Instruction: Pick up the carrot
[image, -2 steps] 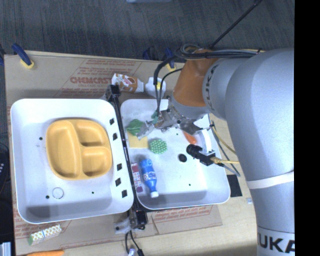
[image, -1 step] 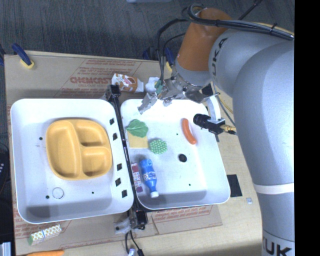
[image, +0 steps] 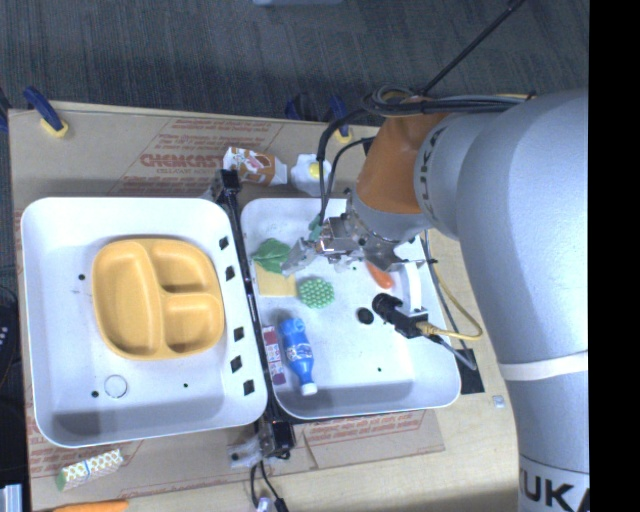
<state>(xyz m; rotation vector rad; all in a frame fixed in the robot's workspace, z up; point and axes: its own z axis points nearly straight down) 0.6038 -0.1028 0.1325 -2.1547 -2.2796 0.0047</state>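
Carrot (image: 379, 273) lies in the right bin (image: 436, 375), an orange sliver just beside the gripper (image: 335, 247) and partly hidden under the arm's wrist. Whether the gripper is open or closed I cannot tell. Left of the carrot sit a green leaf (image: 271, 254) and a green ball (image: 316, 292).

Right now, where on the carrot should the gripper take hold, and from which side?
Only a short orange stretch of the carrot shows in the right bin, under the gripper; the rest is hidden. It seems to lie flat, so gripping across its narrow width from straight above looks best.
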